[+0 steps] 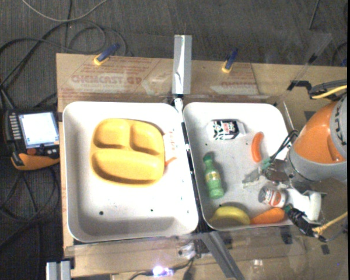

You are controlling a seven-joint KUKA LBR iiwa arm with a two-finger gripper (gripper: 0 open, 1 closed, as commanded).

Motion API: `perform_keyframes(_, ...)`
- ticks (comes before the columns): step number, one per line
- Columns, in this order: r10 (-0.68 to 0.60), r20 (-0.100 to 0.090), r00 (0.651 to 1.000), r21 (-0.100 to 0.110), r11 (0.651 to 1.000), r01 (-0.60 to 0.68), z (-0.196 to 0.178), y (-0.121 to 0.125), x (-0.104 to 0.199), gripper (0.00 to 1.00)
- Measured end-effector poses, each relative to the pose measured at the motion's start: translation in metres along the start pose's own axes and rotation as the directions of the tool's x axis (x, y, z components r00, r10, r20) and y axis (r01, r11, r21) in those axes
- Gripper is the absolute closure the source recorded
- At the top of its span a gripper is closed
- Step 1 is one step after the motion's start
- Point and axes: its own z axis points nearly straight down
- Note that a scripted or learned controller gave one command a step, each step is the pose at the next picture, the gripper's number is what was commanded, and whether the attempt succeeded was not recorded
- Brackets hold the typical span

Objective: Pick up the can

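On a cardboard-topped bench, the gripper (274, 177) hovers by the can (272, 196) in the right bin (233, 107); its grip cannot be judged. Crowding carrot (268, 216) risks a miss.

The arm (324, 147) is a rounded grey body with a broad orange band above the wrist. Its end effector (268, 171) is dark metal, with thin black cables alongside and a white block lower down.
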Motion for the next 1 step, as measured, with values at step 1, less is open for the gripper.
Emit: perform_keyframes(1,-0.001,0.0,1.0,-0.001,1.0,0.001,-0.0097,0.0009,0.0005,1.0)
